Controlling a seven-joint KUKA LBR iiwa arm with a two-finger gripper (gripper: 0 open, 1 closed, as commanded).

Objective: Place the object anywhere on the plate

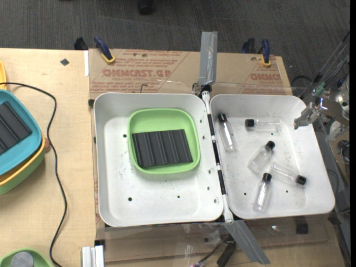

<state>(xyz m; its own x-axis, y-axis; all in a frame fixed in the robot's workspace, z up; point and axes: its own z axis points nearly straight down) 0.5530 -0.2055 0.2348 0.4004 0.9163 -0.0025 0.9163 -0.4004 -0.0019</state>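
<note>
A green square plate with a dark ribbed insert sits in the left white bin. Several clear vials with black caps lie scattered in the right white bin: one along the left wall, one near the back, and others around the middle and front. My gripper hangs at the right bin's back right corner, above the rim and apart from all the vials. Nothing shows in its grasp.
A metal divider joins the two bins. Cardboard clamped behind them covers the bench. Stacked teal and green dishes and a black cable lie on the wooden table at the left.
</note>
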